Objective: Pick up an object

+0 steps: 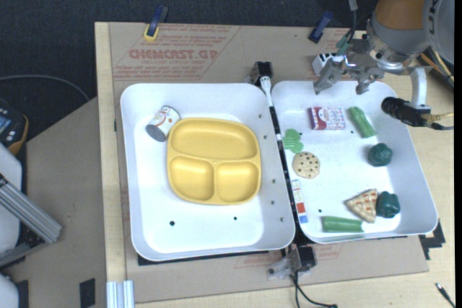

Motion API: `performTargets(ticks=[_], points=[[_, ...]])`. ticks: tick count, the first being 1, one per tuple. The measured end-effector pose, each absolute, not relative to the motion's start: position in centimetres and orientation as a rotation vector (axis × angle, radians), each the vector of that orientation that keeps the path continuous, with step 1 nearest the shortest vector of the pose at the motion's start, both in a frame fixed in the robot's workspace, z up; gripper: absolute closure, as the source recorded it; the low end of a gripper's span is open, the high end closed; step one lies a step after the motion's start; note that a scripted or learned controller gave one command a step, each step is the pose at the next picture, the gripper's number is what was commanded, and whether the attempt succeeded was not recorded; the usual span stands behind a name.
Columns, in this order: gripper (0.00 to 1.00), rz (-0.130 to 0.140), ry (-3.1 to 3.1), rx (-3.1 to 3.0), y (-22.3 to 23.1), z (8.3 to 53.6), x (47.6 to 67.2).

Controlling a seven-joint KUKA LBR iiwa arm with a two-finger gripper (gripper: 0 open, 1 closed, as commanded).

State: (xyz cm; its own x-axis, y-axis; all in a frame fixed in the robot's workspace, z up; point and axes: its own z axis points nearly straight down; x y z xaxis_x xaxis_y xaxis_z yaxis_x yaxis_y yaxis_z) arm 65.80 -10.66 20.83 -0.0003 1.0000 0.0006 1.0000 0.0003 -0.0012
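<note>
A: Several things lie below the gripper (341,76): the red-and-white carton (326,117) nearest, the green stick (361,121) beside it.

B: Risk?

A: Crowding; the spread, empty fingers (321,81) could nudge both. The arm hangs over the right bin's (419,177) far rim, wrist pointing down.

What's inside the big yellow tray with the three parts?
Nothing that I can see: all three parts of the yellow tray show only bare yellow plastic. The tray hides the bit of the left bin beneath it.
</note>
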Motion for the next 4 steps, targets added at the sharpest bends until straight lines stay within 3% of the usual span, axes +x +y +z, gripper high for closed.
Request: performTargets(ticks=[2,3,4], points=[[0.0,0.006,-2.218,-2.216,-10.7,10.2,66.2],[0.0,0.001,-2.225,-2.221,-10.7,8.8,66.4],[1.0,-0.008,-2.231,-2.228,-10.8,10.3,66.7]])
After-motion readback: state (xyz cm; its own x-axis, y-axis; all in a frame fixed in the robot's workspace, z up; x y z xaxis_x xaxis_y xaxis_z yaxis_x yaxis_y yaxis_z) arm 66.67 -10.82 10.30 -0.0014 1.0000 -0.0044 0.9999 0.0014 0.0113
